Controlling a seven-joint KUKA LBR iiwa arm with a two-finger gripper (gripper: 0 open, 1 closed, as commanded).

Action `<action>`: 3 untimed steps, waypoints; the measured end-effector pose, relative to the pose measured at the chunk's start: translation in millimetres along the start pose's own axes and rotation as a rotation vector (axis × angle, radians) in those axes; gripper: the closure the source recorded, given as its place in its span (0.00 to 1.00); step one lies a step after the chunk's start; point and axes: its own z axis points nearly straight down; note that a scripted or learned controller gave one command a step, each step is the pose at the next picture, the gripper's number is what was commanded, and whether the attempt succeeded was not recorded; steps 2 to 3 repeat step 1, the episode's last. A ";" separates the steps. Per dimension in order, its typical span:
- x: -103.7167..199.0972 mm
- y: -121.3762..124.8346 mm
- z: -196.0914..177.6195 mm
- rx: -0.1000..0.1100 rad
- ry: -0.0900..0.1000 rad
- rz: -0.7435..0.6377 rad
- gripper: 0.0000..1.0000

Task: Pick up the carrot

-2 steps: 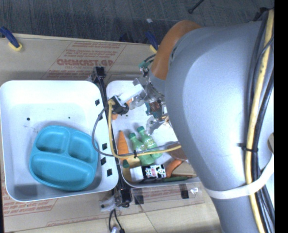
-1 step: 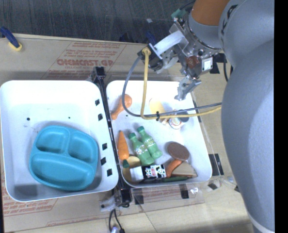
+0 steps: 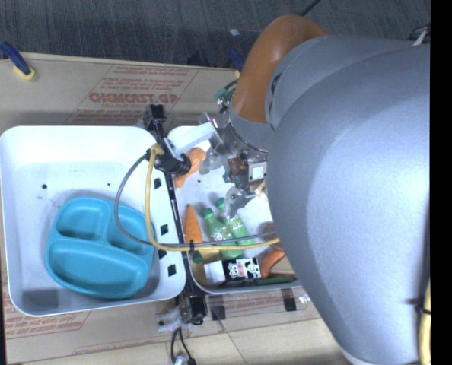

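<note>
step: approach | carrot (image 3: 192, 224) is seen in right bin (image 3: 182, 137), along its left wall, long axis 12-to-6 | lies at 8 o'clock from gripper (image 3: 237, 179) | grip state cannot be told

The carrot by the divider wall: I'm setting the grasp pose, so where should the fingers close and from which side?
Probably mid-length on the carrot, coming from above. It lies lengthwise along the right bin's left wall, so close across its narrow width; green items crowd its right.
</note>
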 end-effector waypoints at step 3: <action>27.3 22.2 75.8 -0.001 0.001 0.003 0.00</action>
